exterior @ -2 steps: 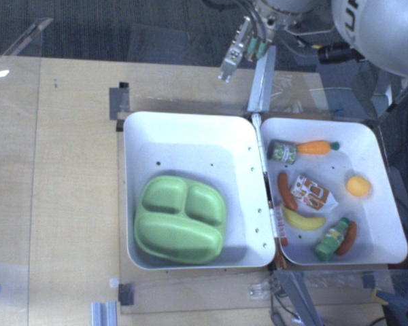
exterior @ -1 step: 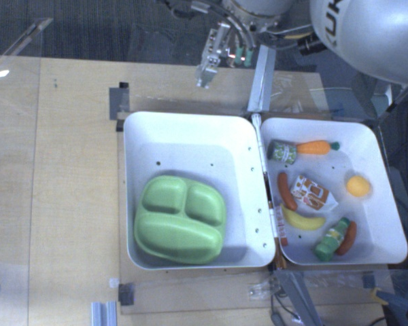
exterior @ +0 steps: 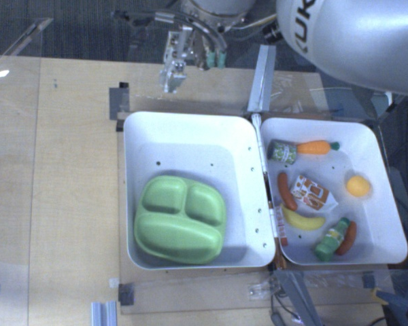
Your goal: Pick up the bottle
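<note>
The bottle (exterior: pixel 332 240) is small and green with a yellow label. It lies tilted near the front of the right bin (exterior: pixel 384 156), touching a red sausage (exterior: pixel 350 236) on its right. My gripper (exterior: pixel 178 61) hangs high at the top of the view, beyond the back rim of the left bin (exterior: pixel 190 124) and far from the bottle. Nothing hangs from it.
The right bin also holds a green can (exterior: pixel 283 153), a carrot (exterior: pixel 313 148), a second sausage (exterior: pixel 284 189), a small carton (exterior: pixel 311 193), a banana (exterior: pixel 303 219) and a yellow ball (exterior: pixel 358 186). A green compartment tray (exterior: pixel 181 219) lies in the left bin.
</note>
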You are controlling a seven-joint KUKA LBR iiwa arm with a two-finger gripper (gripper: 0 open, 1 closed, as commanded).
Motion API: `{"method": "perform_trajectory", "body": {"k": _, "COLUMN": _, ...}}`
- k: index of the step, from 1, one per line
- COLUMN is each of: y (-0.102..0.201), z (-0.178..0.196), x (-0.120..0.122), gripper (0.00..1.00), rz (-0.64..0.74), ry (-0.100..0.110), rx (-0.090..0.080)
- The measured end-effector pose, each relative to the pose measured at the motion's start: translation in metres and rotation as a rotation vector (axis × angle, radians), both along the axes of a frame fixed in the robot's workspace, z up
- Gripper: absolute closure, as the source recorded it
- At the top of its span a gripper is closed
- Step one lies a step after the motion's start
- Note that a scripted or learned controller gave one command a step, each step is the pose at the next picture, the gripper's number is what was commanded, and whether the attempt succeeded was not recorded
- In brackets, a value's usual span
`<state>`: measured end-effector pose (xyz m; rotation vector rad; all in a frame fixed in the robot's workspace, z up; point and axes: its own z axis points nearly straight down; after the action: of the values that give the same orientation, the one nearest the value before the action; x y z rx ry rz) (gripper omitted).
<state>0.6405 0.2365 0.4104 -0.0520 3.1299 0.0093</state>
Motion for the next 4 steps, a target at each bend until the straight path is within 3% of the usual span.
{"method": "perform_trajectory", "body": {"k": 1, "y": 0.000, "z": -0.167, "x": 0.028, "gripper": 1.00, "rz": 0.053, "ry": 0.007, "rx": -0.002}}
{"method": "perform_trajectory", "body": {"k": 2, "y": -0.001, "z": -0.159, "x": 0.029, "gripper": 1.00, "rz": -0.517, "ry": 0.007, "rx": 0.001}}
{"method": "perform_trajectory", "body": {"k": 3, "y": -0.001, "z": -0.220, "x": 0.018, "gripper": 1.00, "rz": -0.656, "ry": 0.010, "rx": 0.002}}
{"method": "perform_trajectory", "body": {"k": 4, "y": -0.001, "z": -0.249, "x": -0.043, "gripper": 1.00, "rz": -0.688, "ry": 0.011, "rx": 0.002}}
